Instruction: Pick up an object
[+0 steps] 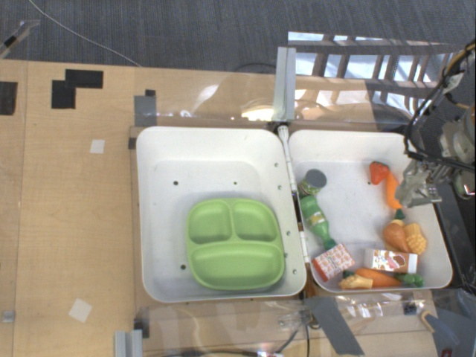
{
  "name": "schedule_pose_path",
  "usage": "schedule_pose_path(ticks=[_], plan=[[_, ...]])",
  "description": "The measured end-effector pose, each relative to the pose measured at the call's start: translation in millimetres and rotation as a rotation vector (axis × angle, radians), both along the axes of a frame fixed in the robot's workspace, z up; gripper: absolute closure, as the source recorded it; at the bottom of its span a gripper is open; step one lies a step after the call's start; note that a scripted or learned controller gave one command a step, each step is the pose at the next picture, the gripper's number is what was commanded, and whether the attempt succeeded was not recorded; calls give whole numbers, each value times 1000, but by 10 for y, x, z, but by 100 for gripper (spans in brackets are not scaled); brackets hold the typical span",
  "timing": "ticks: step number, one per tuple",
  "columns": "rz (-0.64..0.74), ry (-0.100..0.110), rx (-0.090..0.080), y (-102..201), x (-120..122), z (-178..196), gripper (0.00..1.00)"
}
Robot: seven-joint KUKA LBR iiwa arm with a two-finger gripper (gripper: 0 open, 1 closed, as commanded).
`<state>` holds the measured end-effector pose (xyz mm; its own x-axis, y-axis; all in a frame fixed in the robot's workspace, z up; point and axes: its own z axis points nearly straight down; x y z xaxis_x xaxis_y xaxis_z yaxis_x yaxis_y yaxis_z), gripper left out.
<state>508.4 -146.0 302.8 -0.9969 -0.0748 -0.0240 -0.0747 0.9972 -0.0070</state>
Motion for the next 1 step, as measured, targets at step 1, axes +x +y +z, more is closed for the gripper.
schedule_pose_path(ticks=[1], plan=[[-113, 8, 5, 0, 571, 811, 100]])
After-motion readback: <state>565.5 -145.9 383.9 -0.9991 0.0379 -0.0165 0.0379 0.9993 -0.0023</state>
